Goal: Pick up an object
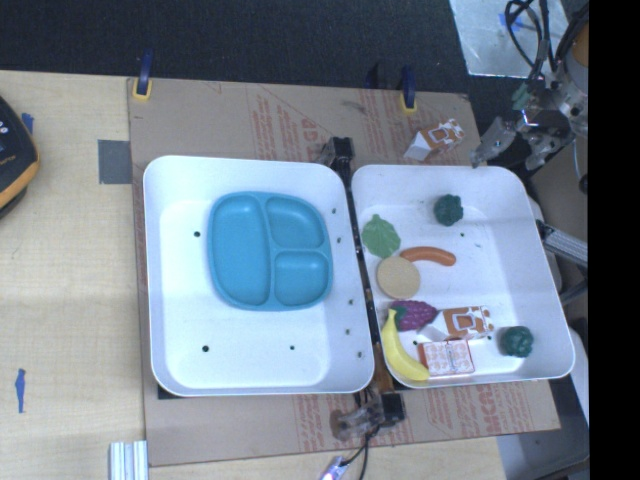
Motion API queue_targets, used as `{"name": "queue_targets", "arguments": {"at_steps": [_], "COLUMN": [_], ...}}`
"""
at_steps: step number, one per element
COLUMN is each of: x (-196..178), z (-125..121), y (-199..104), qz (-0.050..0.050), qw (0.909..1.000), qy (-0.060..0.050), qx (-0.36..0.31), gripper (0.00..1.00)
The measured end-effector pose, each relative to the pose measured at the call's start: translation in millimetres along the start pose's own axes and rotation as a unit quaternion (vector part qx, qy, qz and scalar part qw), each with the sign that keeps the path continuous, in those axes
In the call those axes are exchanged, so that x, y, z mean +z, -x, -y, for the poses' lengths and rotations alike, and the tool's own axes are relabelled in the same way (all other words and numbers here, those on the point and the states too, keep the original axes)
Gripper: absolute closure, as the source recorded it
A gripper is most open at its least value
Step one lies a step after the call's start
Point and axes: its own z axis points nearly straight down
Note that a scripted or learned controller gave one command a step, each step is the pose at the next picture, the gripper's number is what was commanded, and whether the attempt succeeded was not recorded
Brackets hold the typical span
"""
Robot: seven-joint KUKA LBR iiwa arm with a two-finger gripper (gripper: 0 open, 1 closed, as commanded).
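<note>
Pale wooden surface (pixel 70 298) with a brown cardboard sheet (pixel 250 118) on it, two shallow white plastic bins side by side on that.

Left white bin (pixel 170 358): just a light-blue three-compartment plastic tray (pixel 268 250), sitting roughly centre.

Right white bin (pixel 540 268): all the pickable stuff. Yellow toy banana (pixel 400 353) along the near left corner, touching a purple toy grape bunch (pixel 414 315). Round tan disc like a cracker (pixel 398 276) just above that, light-green leafy toy (pixel 380 236) further up. Orange-red toy sausage (pixel 428 256) near the middle. Two dark-green broccoli-like lumps: one at the far side (pixel 448 208), one at the near right corner (pixel 516 341). Small red-and-white printed packet (pixel 446 357) beside the banana, orange-and-white carton (pixel 468 321) just above it.

Another small orange-and-white carton (pixel 434 140) lies on the cardboard outside the bin.

Claw (pixel 500 140) hangs off the bin's far right corner, above the cardboard, well apart from every item. Nothing in it as far as I can see; can't tell whether it's spread or closed, too small and cluttered.

Step, my read: pre-approach, no target committed. Next move needs the claw over the bin, then straight down on something isolated. The far broccoli lump is closest and stands clear; the banana cluster looks risky.
</note>
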Motion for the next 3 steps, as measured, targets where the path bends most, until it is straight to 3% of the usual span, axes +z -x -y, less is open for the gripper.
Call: {"name": "queue_targets", "arguments": {"at_steps": [1, 2, 3], "x": [171.6, 158.7, 131.4], "z": [-0.7, -2.2, -2.7], "y": [32.5, 33.1, -27.3], "qz": [-0.001, 0.0, -0.001], "qw": [1.0, 1.0, 1.0], "qy": [-0.002, -0.001, 0.0], "qx": [0.0, -0.001, -0.001], "gripper": [0.0, 1.0, 1.0]}}
